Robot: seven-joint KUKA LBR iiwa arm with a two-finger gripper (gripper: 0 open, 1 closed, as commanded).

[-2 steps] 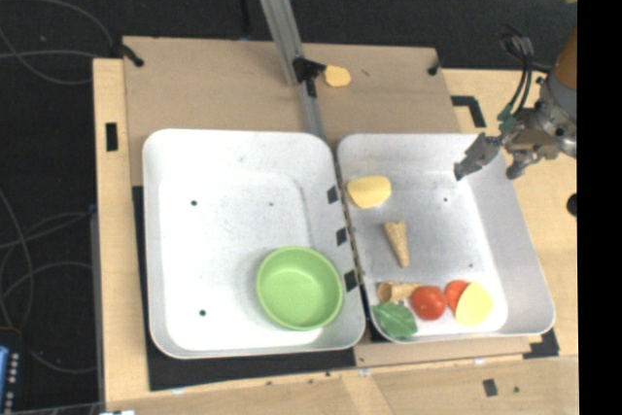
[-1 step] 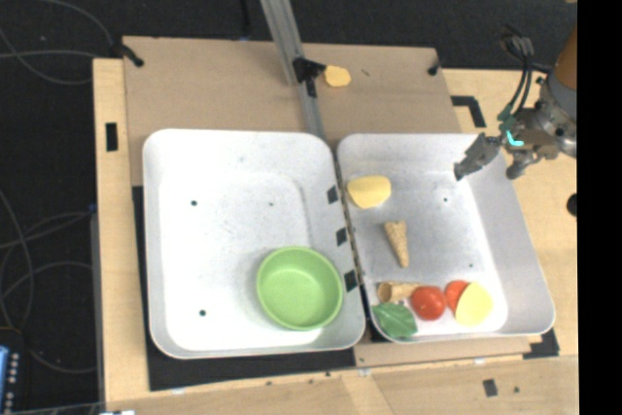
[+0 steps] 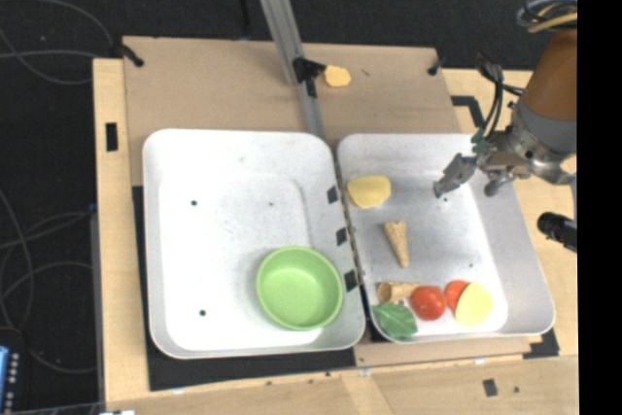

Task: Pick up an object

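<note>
My gripper [image 3: 469, 184] hangs over the right bin's [image 3: 505, 248] upper right part, open, with nothing between its fingers. Left of it in that bin lies a pale yellow lump [image 3: 369, 191]. A tan cone-shaped piece [image 3: 397, 241] lies near the bin's middle. Along the front wall sit a small brown piece [image 3: 393, 292], a green leaf-shaped toy [image 3: 396, 319], a red tomato [image 3: 429, 302] and a red-and-yellow fruit [image 3: 470, 301]. All of these lie apart from the gripper, below and to its left.
The left bin [image 3: 194, 209] holds a green bowl [image 3: 299, 287] near its front right corner. A grey metal pole [image 3: 277, 15] rises from behind the bins. A small yellow object [image 3: 337, 76] lies on the bench beyond the bins.
</note>
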